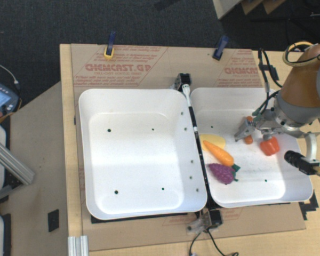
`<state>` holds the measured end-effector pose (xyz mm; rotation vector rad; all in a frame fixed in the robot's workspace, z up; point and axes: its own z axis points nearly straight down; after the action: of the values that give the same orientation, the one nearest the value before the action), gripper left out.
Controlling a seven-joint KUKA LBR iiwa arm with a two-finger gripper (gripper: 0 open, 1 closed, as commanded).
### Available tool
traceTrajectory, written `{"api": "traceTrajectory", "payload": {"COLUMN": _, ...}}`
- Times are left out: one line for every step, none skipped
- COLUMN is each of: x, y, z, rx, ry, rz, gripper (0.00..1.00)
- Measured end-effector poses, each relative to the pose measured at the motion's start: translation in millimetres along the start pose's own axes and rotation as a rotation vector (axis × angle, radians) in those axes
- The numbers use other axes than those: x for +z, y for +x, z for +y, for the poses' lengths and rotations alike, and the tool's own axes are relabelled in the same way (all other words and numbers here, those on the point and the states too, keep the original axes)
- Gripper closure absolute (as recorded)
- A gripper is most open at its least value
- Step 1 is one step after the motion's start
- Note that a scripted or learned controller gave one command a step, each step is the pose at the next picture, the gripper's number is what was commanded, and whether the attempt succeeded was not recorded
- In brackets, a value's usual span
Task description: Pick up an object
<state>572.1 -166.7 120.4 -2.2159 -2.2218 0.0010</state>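
Note:
The right bin [266, 195] holds several toy foods. An orange carrot [218, 153] lies near its left wall, with a pale yellow piece [215, 141] just behind it and a purple bunch of grapes [222, 173] in front. A red-orange piece [270, 145] lies further right. My gripper [247, 131] reaches in from the right and hangs low over the bin's middle, just left of the red-orange piece. A small orange bit [248, 140] shows right below the gripper; whether it is held cannot be told.
The left bin [90, 159] sits beside the right one, split from it by a black divider [194, 137]. The arm's orange band [303, 87] looms over the right bin's far right. Blue clamps [221, 47] pin the cardboard at the back.

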Motion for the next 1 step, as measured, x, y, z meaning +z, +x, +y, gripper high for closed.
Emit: {"api": "traceTrajectory", "payload": {"x": -15.5, "y": -1.4, "z": -0.9, "rx": 0.003, "ry": -0.005, "rz": -0.003, "gripper": 1.0}}
